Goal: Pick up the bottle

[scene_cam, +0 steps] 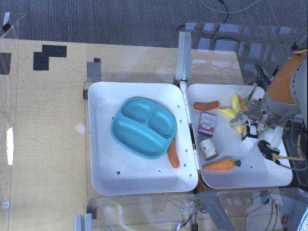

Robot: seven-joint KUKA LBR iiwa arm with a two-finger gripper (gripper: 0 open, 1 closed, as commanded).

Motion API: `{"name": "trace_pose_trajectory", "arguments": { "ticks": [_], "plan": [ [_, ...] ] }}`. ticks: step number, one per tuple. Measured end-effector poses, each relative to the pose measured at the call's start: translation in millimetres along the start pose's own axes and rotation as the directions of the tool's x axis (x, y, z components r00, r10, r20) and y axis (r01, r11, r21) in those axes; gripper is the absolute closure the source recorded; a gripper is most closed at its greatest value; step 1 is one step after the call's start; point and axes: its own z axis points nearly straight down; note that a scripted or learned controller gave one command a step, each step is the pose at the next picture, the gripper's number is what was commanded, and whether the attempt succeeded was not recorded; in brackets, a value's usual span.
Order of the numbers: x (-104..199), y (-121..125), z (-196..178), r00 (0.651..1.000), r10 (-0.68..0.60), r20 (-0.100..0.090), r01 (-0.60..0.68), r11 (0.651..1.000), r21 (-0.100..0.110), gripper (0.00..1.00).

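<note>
bottle: a small white one lying in the right bin, near the bin's left wall, well apart from the gripper, which sits to its right and further back. between them is bare bin floor. the left bin holds a blue plate with an orange piece touching its near right edge. the arm reaches over the right bin's right side. whether the gripper is spread or pressed together i cannot tell. it hangs just beside yellow bananas. a carrot lies just in front of the bottle, a box just behind it, and a sausage behind that.
</note>
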Motion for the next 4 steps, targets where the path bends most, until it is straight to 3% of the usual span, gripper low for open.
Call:
{"name": "trace_pose_trajectory", "arguments": {
  "ticks": [1, 2, 3, 4],
  "plan": [
    [-13.6, -64.2, -14.5, 0.988, -0.152, 0.000, 0.152, 0.988, 0.012, 0.00],
    [-8.1, -95.2, -3.1, 0.821, -0.571, 0.005, 0.571, 0.821, -0.008, 0.00],
    [13.4, -103.9, -3.0, 0.712, -0.703, 0.008, 0.703, 0.711, -0.005, 0.00],
    [-28.1, -28.3, -1.9, 0.659, -0.752, 0.005, 0.752, 0.659, -0.003, 0.00]
  ]
}}
